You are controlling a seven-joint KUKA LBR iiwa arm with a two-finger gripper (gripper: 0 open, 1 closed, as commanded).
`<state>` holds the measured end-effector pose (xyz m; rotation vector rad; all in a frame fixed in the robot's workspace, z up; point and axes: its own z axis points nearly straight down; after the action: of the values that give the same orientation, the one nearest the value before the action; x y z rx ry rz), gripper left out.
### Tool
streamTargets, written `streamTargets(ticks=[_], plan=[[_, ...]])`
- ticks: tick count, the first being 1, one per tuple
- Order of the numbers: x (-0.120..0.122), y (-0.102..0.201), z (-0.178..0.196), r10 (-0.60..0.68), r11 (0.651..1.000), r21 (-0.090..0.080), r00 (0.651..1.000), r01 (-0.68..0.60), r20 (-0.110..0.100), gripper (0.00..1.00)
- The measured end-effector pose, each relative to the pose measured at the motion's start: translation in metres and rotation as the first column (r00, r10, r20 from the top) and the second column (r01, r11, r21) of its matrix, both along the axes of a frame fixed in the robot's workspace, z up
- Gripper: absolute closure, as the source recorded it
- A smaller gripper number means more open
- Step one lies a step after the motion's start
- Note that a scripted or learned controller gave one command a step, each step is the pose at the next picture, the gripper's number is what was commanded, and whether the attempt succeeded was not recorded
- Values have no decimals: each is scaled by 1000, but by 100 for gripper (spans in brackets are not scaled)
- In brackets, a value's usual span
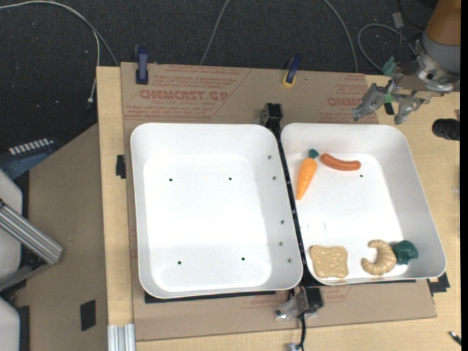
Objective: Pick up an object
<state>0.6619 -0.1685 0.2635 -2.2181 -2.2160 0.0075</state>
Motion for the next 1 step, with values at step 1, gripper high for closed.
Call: streamTargets(ticks=[1], plan=[[1,0,6,1,1000,-1,1000,-1,9,0]])
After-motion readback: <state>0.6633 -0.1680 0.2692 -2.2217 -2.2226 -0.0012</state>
